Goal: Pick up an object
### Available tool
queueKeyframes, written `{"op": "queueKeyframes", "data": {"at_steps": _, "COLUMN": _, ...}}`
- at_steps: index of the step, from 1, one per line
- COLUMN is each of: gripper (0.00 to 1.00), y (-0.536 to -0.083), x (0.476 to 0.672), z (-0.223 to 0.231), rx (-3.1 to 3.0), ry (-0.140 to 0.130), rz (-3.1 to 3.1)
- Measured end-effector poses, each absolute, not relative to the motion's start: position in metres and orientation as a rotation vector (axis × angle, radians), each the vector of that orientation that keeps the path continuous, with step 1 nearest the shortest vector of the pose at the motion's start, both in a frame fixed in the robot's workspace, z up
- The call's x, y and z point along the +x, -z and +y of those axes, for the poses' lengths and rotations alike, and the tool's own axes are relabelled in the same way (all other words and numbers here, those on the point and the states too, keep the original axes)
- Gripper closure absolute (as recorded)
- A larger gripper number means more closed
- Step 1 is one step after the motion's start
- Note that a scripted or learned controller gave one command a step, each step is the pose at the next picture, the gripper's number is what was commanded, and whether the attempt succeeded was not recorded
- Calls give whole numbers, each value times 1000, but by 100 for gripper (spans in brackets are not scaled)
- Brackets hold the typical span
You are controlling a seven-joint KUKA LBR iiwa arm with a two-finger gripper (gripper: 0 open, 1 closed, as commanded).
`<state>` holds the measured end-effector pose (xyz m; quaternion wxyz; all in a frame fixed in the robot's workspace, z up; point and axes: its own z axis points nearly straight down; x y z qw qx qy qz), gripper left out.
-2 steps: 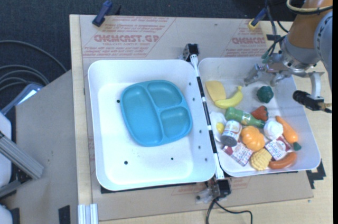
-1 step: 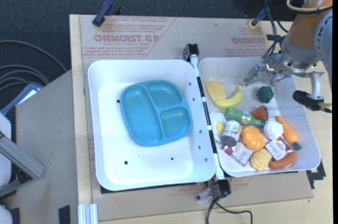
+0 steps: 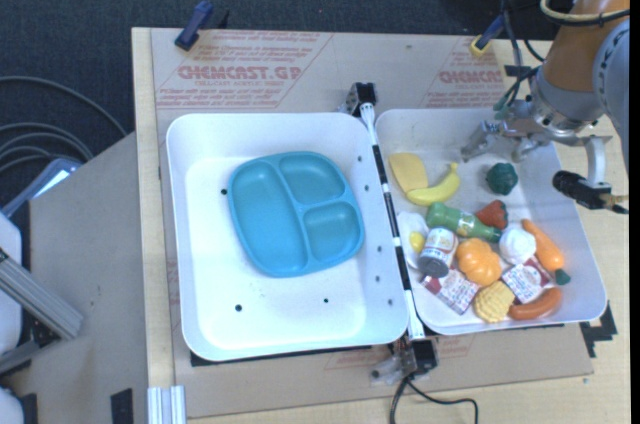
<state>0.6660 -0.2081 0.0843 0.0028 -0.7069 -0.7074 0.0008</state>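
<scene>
Tool (image 3: 495, 140) over right bin (image 3: 590, 297), fingers spread, nothing betw. them. Green ball (image 3: 502, 177) just beside at 5 o'clock. Blue tray (image 3: 295, 212) in left bin (image 3: 200, 312).

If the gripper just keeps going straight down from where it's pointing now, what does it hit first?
Probably the bare white floor of the right bin. The gripper hangs over its far end, between the banana and the green ball; depth is unclear.
</scene>
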Motion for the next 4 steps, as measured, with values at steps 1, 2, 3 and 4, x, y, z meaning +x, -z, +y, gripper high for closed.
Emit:
{"op": "queueKeyframes", "data": {"at_steps": 1, "gripper": 0, "y": -84, "x": 666, "z": -209, "rx": -2216, "ry": -1, "rz": -2218}}
{"op": "queueKeyframes", "data": {"at_steps": 2, "gripper": 0, "y": -85, "x": 666, "z": -210, "rx": -2214, "ry": 1, "rz": -2217}}
{"op": "queueKeyframes", "data": {"at_steps": 3, "gripper": 0, "y": -85, "x": 667, "z": -204, "rx": -2219, "ry": 0, "rz": -2221}}
{"op": "queueKeyframes", "data": {"at_steps": 4, "gripper": 0, "y": -85, "x": 667, "z": -207, "rx": -2219, "ry": 1, "rz": -2221}}
